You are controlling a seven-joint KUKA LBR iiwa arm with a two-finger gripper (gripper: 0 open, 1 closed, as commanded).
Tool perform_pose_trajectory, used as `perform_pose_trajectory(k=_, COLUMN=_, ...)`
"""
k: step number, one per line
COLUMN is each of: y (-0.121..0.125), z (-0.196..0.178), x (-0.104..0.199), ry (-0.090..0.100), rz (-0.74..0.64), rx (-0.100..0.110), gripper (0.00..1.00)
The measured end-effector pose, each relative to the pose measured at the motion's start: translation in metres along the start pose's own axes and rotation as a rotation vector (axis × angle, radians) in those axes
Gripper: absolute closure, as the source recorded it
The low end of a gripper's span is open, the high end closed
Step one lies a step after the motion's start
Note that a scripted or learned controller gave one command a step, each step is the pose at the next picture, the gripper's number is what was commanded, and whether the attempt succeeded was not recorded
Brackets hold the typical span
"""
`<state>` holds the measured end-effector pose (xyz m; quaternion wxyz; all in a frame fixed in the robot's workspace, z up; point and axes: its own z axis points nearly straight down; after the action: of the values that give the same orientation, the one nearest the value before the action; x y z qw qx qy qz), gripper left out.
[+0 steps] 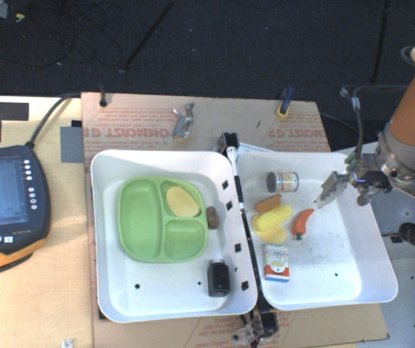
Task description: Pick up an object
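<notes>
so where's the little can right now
In the camera view the can lies on its side near the far edge of the right bin, just above the hot dog and corn.

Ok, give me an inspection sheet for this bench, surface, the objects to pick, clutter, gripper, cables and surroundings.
Surface: brown board bearing the left bin and the right bin side by side.
Job's things: in the right bin, a can lying on its side, a corn cob, a sausage, a carrot and a small carton. In the left bin, a green divided plate with a yellow piece in one compartment, a small brown item and a black block.
Clutter: nothing seen.
Gripper: gripper over the right bin's far right, holding nothing.
Cables: dark cables on the floor behind.
Surroundings: control pendant at left.
</notes>
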<state>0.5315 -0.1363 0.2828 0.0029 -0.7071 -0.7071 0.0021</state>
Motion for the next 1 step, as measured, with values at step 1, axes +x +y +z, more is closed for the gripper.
perform_pose_trajectory(k=1, y=-0.0054, z=0.1794, x=0.0403, ry=0.006, rz=0.000, rx=0.011, gripper=0.00)
